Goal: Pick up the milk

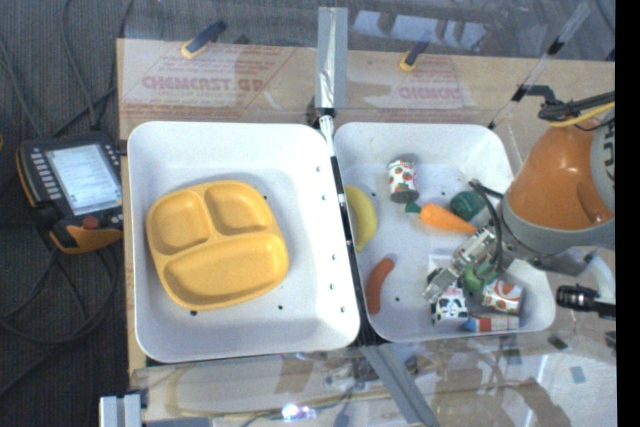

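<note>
The milk [450, 306] lies on the floor of the right bin [440, 137], at its near edge, not yet lifted, so the pick is still to do. The gripper [468, 265] hovers low just above and behind it; whether it is spread or pressed together, I cannot tell.

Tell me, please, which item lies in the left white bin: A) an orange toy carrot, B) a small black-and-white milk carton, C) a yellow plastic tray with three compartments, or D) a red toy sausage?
C: the yellow plastic tray with three compartments sits alone in the left white bin, while the other toys lie in the right white bin.
</note>
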`<state>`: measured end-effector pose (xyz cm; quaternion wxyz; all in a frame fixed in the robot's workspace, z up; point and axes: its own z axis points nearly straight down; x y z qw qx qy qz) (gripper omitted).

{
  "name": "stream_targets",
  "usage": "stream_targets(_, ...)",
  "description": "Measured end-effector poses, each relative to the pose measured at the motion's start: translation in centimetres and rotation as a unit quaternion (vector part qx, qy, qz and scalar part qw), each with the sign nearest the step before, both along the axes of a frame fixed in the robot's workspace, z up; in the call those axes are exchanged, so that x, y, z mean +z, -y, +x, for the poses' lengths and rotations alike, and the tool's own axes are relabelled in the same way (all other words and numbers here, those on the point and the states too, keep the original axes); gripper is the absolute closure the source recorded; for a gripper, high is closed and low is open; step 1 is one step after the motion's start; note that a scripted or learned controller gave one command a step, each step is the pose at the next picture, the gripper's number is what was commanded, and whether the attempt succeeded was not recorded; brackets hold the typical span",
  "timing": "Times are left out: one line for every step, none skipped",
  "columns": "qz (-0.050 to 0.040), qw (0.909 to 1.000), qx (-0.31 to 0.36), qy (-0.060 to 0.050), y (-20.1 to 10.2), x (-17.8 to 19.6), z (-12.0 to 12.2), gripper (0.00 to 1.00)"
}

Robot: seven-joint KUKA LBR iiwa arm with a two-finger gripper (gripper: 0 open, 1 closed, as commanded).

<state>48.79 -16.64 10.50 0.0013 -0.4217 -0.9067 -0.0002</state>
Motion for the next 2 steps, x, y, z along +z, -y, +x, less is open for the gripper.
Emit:
stream_targets(-0.0007,1.0000,0.002,-0.001,-4.39,-1.00,-0.38,0.00)
stream_targets(-0.0011,1.0000,0.003,0.003,-4.50,-0.16,0.02,1.00)
